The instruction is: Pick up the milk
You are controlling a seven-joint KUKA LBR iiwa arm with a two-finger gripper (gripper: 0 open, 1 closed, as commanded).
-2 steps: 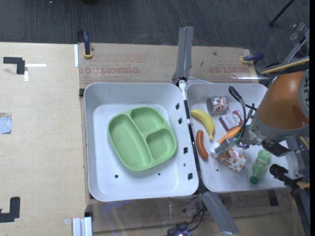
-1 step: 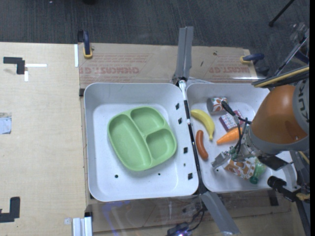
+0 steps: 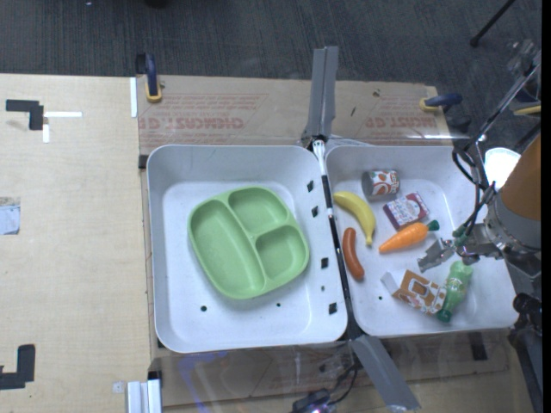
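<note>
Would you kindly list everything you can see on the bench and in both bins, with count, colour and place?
shallow white plastic bins: 2, white, side by side on the bench
three-compartment green plastic plate: 1, green, in the left bin
small grey can: 1, grey with a red label, top of the right bin
yellow toy banana: 1, yellow, right bin near the divider
maroon carton: 1, maroon and white, right of the banana
orange toy carrot: 1, orange, below the maroon carton
red toy sausage: 1, red, below the banana
orange-and-white carton: 1, lower right bin
green plastic bottle: 1, green, beside that carton
two-finger gripper: 1, grey, above the bottle
</note>
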